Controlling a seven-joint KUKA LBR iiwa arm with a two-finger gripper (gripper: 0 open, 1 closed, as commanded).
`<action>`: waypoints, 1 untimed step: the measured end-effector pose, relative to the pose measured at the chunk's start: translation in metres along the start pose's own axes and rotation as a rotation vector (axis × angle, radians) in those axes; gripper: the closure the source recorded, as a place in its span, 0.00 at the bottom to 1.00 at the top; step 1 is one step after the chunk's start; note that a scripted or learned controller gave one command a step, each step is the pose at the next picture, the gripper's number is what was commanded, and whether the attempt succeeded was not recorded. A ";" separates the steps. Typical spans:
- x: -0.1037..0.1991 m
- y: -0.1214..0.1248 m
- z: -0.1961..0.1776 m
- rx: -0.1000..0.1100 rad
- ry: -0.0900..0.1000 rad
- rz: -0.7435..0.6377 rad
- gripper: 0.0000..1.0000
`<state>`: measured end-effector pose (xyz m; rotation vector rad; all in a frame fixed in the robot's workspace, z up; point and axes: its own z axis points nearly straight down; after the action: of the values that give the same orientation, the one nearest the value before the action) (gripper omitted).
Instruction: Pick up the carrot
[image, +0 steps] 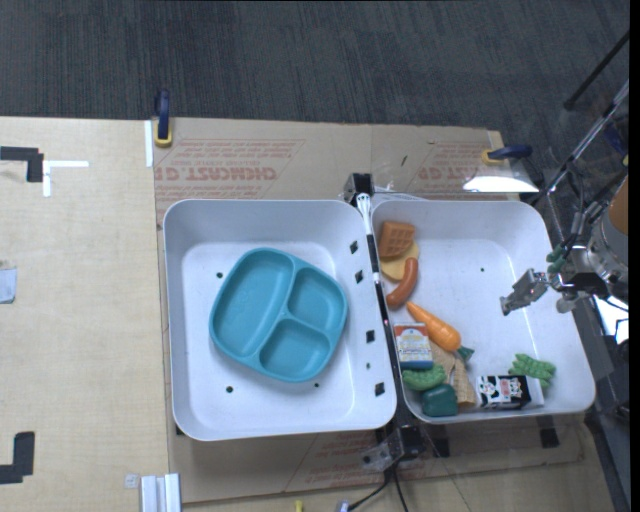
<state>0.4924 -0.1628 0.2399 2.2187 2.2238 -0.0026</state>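
The pincer (522, 293) hangs over the right bin's (500, 235) right side, its opening impossible to judge, well apart from the carrot (433, 325). The carrot, orange and tapered, lies slantwise near the bin's left wall, below a sausage (402, 284), its lower end among crowded items

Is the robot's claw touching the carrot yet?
Apart. The camera view shows bare white bin floor between the gripper and the carrot.
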 end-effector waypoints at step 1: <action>0.069 -0.003 0.124 -0.002 0.001 -0.063 0.00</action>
<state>0.4888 -0.0943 0.1156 2.1472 2.2919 0.0012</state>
